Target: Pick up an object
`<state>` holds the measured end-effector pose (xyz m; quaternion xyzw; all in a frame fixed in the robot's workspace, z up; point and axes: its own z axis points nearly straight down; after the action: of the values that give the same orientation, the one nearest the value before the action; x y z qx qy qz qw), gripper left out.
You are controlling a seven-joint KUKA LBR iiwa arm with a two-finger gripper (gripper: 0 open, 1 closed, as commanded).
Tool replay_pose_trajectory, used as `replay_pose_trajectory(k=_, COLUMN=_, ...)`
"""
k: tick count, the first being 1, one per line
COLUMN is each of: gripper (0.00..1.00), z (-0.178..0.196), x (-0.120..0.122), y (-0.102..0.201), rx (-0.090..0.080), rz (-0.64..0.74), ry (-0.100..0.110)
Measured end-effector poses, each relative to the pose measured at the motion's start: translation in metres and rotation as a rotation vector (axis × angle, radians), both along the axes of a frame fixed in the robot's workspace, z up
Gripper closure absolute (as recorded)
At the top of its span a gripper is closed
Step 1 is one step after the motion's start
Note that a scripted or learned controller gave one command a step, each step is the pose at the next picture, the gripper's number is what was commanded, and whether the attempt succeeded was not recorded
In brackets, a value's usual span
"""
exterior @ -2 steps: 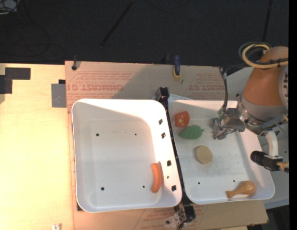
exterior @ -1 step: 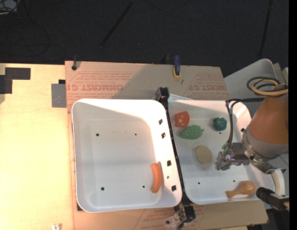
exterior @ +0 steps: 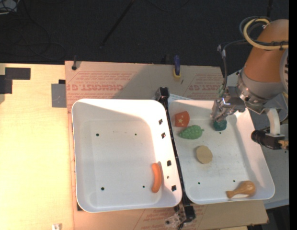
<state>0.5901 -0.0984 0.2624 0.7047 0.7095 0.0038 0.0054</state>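
Observation:
My gripper (exterior: 219, 112) hangs over the far part of the right bin (exterior: 263, 176), directly above a small teal object (exterior: 220, 125) and very close to it. I cannot tell whether it touches the teal object. To its left lie a red block with a star (exterior: 182, 119) and a green bumpy piece (exterior: 190, 132). A tan round piece (exterior: 203, 155) sits mid-bin, and a tan drumstick (exterior: 242, 189) lies near the front right corner. An orange sausage-shaped piece (exterior: 156, 177) rests in the left bin (exterior: 91, 128) by its right wall.
The two bins meet at a black-clipped divider (exterior: 168, 138). A blue clamp (exterior: 177, 67) stands on the cardboard behind the bins. The arm's orange band and cables (exterior: 266, 37) rise at the upper right.

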Motion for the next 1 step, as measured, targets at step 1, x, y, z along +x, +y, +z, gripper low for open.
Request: replay_pose_trajectory(k=1, gripper=1.00, z=-0.0193, x=-0.0645, y=0.0490, rx=0.005, rz=-0.004, ry=0.022)
